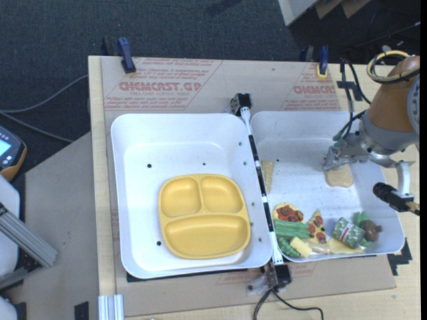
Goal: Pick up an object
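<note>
Gripper point(338, 160) is down in the right bin point(293, 129), near its upper right part, sitting right over a tan flat piece point(340, 177), prob a toy bread slice or cookie. Tips look to be touching or just above its top edge. Can't tell how far the jaws are spread: the view is from above at a slant and the metal head hides the gap, so no claim that anything is gripped. The piece looks flat on the bin floor, not lifted.

Arm point(393, 115) comes in from the right, orange band above the wrist, wrist pointing down into the bin. That fits a top-down grab on the nearest lone item, which sits apart from the clutter.

Rest of the toy food is bunched along the bin's lower edge: pizza slice point(289, 213), green beans point(291, 229), a green can point(346, 231), other small bits I can't name. Crowded w/ pieces touching, so harder to pick singly.

Left bin point(133, 145) holds a yellow divided plate point(203, 215), three compartments, nothing in them, well apart from the gripper.

My guess: a grasp try on the tan piece is in hand, lift not yet done.
</note>
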`<state>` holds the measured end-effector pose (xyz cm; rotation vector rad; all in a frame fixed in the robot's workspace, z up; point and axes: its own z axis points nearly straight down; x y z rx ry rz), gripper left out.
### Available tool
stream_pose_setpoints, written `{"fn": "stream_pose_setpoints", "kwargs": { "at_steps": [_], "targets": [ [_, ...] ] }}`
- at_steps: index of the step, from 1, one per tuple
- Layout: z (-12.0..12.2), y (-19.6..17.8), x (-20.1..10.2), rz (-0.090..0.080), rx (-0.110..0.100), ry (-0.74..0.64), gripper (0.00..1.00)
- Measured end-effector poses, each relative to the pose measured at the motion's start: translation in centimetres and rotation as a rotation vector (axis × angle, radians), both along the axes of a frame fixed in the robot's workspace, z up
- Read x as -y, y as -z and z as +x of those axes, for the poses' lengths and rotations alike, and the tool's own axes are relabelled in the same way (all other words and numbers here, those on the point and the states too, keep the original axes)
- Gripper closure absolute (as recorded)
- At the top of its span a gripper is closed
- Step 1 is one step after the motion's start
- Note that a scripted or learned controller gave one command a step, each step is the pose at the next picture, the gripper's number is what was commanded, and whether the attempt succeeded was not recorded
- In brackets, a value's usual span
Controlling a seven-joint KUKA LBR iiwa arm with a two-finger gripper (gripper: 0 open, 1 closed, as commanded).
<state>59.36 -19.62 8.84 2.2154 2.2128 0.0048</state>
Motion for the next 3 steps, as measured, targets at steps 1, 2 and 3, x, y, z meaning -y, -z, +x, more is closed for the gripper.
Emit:
{"fn": "stream_pose_setpoints", "kwargs": {
  "at_steps": [1,2,3],
  "targets": [
    [0.1,-1.1,0.0,-0.001,0.004,0.0,1.0],
    [-1.2,0.0,1.3,0.006,-0.003,-0.001,1.0],
    [-1.1,-1.1,1.3,0.004,0.0,-0.003,1.0]
  ]
}}
